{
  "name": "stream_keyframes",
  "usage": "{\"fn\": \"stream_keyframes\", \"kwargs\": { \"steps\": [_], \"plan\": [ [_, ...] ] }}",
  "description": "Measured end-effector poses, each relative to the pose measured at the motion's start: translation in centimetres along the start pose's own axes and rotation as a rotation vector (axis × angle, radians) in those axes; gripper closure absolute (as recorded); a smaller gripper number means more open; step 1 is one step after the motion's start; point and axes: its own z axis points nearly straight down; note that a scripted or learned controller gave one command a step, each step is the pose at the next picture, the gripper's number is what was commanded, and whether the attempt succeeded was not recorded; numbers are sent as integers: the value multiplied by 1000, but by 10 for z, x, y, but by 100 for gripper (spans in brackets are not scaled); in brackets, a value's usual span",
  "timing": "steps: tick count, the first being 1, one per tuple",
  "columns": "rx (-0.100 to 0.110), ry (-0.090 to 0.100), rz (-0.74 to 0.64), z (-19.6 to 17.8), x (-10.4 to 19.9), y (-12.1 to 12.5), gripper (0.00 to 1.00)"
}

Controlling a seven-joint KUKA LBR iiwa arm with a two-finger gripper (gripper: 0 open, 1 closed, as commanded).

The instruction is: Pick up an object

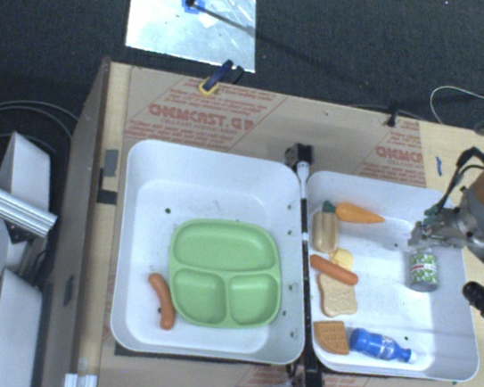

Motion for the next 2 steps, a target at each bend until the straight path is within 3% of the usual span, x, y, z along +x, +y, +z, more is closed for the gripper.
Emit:
{"fn": "stream_keyframes", "kwargs": {
  "steps": [1,2],
  "plan": [
    [1,1,-1,0,1,0,0],
    [27,15,-2,38,28,38,0]
  ]
}}
